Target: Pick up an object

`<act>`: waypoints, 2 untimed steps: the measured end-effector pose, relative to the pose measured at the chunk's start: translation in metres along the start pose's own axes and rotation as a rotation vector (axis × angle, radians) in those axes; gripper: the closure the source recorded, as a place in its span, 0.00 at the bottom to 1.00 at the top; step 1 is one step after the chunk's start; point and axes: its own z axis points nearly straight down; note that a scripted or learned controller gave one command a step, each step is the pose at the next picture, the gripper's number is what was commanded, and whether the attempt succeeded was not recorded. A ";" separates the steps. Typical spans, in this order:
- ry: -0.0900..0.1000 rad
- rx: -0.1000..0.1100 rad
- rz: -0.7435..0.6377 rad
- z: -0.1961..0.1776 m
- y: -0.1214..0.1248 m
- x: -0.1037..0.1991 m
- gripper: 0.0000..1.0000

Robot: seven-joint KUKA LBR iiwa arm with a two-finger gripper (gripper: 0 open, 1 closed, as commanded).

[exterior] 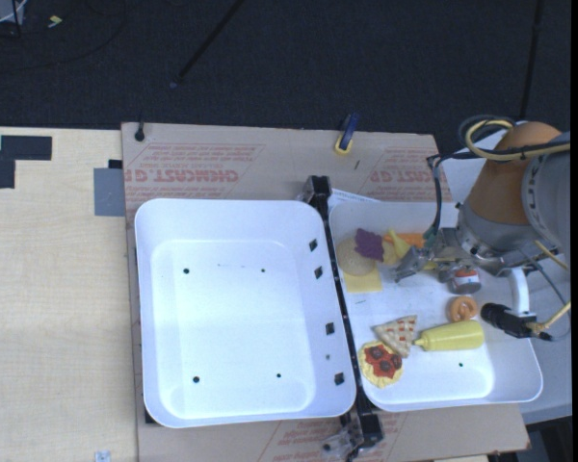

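A yellow mustard bottle (450, 336) is lying on its side in the right bin (462, 383), below the gripper (411, 267) and apart from it, its long axis running left to right. The gripper is reaching among small toy foods (371, 245); whether it is open I cannot tell.

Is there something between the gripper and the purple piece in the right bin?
Nothing visible blocks it. The gripper hangs low in the right bin, and the purple piece lies just to its upper left, with small yellow and orange pieces beside the gap, not across it.
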 end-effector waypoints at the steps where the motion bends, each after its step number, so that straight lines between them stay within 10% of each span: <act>1: -0.008 0.006 0.007 0.002 -0.057 0.050 0.00; 2: -0.010 -0.002 0.003 0.002 0.009 0.089 0.00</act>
